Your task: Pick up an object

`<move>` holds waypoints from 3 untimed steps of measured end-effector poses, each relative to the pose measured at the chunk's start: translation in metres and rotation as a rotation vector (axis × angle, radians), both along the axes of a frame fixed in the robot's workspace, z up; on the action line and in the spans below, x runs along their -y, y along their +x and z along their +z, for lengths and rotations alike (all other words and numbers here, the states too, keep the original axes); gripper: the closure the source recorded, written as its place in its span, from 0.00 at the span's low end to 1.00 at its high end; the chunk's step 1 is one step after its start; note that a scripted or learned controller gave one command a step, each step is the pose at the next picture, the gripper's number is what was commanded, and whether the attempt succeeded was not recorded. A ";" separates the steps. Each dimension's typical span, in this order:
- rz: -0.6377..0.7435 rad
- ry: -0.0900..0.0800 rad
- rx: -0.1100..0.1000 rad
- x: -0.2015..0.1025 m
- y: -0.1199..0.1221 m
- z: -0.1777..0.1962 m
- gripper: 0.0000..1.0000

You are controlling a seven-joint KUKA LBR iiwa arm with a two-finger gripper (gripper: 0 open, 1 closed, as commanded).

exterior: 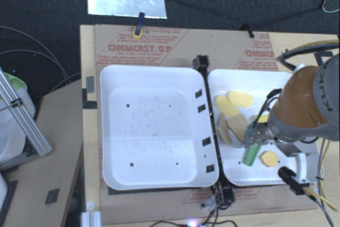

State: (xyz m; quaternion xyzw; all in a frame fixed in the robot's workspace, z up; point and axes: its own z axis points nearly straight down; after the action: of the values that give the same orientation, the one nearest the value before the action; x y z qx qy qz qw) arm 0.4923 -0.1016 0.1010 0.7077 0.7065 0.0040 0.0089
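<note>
Clutter is seen in the right bin [241,179]: nearest lies a small yellow piece [270,159], and just beside it a green cylinder [251,155] is tilted, its long axis running from the near left up toward the gripper [254,135]. Whether the gripper is open or shut cannot be told. Farther back, a tan piece [235,127] and yellow slices [234,102] are seen.
</note>
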 end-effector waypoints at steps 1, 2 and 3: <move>0.012 0.008 -0.007 -0.052 0.019 0.089 1.00; 0.015 0.011 0.000 -0.116 0.010 0.226 1.00; 0.011 0.009 -0.015 -0.181 0.012 0.235 1.00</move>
State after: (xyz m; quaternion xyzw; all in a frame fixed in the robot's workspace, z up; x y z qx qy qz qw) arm 0.5040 0.0792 0.3361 0.7037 0.7105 0.0018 0.0006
